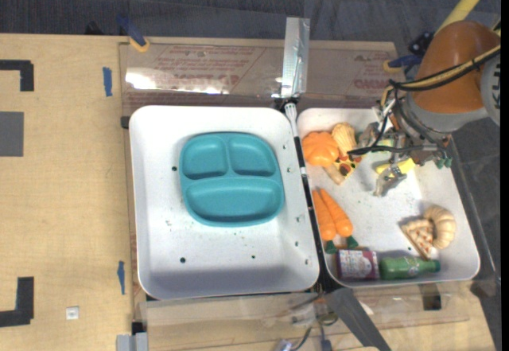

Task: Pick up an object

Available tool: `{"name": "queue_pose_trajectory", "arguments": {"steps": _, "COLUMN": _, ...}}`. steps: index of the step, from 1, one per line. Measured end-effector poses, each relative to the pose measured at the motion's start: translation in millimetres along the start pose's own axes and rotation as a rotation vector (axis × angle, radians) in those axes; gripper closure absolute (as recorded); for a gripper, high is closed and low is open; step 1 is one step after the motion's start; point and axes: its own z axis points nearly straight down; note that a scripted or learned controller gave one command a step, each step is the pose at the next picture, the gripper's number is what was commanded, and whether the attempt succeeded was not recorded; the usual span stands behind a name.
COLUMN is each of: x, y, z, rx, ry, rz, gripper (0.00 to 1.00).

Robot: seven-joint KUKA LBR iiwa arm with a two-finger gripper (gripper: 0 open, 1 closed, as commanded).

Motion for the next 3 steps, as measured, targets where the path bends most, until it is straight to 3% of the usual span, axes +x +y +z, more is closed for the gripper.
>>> {"name": "queue_pose_trajectory", "arguments": {"steps": 1, "x": 38.0, "y": 24.7, "z": 6.6, "rx": 0.014, "ry": -0.027, "rz": -0.074, "gripper": 0.00}}
{"name": "queue_pose_trajectory", "arguments": {"steps": 2, "x": 0.3, "y": -5.2, "z": 8.2, "rx": 0.010, "ry": -0.016, "rz": -0.057, "gripper": 0.00}}
{"name": "queue_pose_trajectory", "arguments": {"steps": 3, "x": 36.4, "y": -62.2, "z": 17.2, "rx": 0.005, "ry": -0.006, "rz": -0.078, "gripper": 0.00}}
